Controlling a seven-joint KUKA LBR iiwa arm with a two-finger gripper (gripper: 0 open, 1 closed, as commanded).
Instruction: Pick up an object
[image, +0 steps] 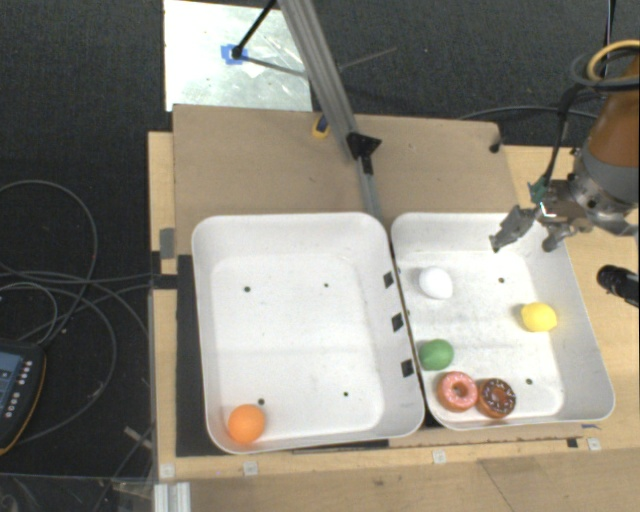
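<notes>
- The two shallow plastic bins, the right bin (470, 235) under the pincer and the left bin (290, 235) well away from it, are white, dotted with small black spots.
- The round ball (436, 283) near the pincer is white.
- The small lemon-shaped toy (539, 317) just below the pincer is yellow.
- The round ball (436, 353) farther from it is green.
- The frosted ring doughnut (458, 391) is pink with pale sprinkles; the ring doughnut (496, 397) touching it is dark brown, speckled.
- The round ball (245, 423) farthest from the pincer is orange.
- The flat board counter (260, 160) is tan.
- The metal pincer (527, 231) is grey.
</notes>
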